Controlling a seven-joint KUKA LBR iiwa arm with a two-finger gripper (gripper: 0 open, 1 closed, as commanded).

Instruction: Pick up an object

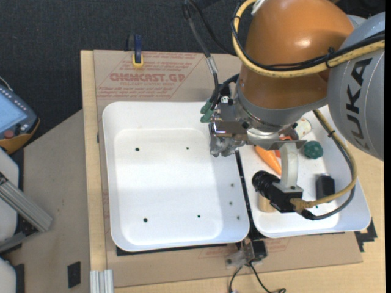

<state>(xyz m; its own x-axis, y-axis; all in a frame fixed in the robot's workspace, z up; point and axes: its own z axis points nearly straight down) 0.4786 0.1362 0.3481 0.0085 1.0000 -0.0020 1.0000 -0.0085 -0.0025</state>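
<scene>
Arm [293, 47] reached in from the right, its big orange band covering much of the right bin [348, 215]. Gripper [225, 140] hung over the seam between the two bins, near the left bin's [165, 176] back right corner. Couldn't tell the jaw state, as the wrist blocked the view. Nothing seen held. Objects sat in the right bin: orange carrot-like piece [267, 157] just beside the seam, small green ball [313, 149] further right, black block [324, 185] toward the front. Cardboard sheet [146, 72] lay under both bins.
</scene>
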